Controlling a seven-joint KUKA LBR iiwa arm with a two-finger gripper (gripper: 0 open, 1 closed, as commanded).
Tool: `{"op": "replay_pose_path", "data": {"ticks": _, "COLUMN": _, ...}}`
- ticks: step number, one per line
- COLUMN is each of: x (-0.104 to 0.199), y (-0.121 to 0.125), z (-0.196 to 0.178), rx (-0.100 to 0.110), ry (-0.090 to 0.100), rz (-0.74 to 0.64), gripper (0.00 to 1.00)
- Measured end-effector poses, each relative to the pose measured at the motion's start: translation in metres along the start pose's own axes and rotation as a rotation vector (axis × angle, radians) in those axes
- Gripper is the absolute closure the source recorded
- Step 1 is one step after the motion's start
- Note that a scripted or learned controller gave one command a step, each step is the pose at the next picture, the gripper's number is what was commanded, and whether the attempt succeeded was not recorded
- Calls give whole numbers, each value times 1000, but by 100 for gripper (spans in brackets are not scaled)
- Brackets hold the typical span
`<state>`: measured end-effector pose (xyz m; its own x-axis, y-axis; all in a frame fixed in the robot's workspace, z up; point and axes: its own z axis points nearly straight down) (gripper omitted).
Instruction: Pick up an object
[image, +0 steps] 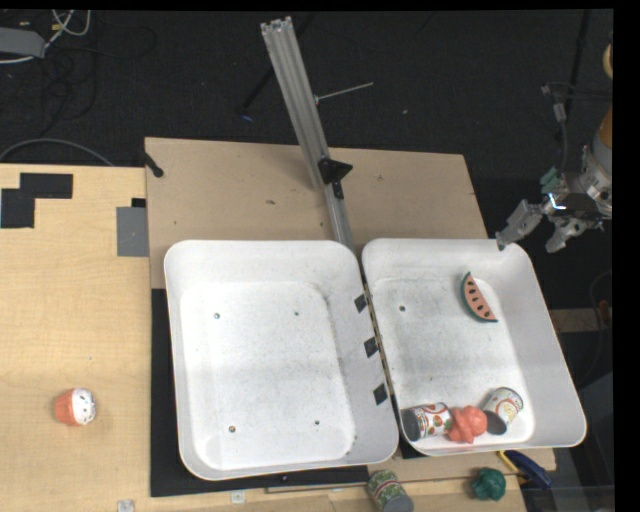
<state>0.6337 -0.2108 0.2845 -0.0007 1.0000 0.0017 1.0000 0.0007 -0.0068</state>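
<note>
Pincer (545, 222) status first: we are finding it parked high at the right side of the scene, outside the far right corner of the right bin (545, 330), with its two fingers spread apart and nothing between them. It is hanging clear of every object on the bench.

We are taking the candidates for pickup to be the items in the right bin. A watermelon slice toy (479, 297) is lying alone near the far right part of that bin, closest to the pincer. Along the near wall, a small can (428, 420), a red figure (466, 425) and a second can (504, 408) are crowding together, apparently touching one another. The left bin (190, 300) is holding no items that we can make out.

Risks we are noting, as judgement:
- The slice is lying flat and thin; fingers descending on it may be scraping the bin floor or closing above it and coming up empty.
- The clustered trio is leaving little room for a finger to enter; a descent there may be shoving neighbours aside or pinching two things at once.
- That cluster is sitting against the near wall, so a finger may be striking the rim.
- The cans, lying on their sides, may be rolling away under contact.
</note>
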Motion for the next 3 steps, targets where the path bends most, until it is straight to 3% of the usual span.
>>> {"op": "replay_pose_path", "data": {"ticks": 1, "x": 0, "y": 1, "z": -3, "rx": -4, "ry": -2, "rz": -4, "gripper": 0}}
{"op": "replay_pose_path", "data": {"ticks": 3, "x": 5, "y": 18, "z": 106, "rx": 0, "ry": 0, "rz": -3, "gripper": 0}}
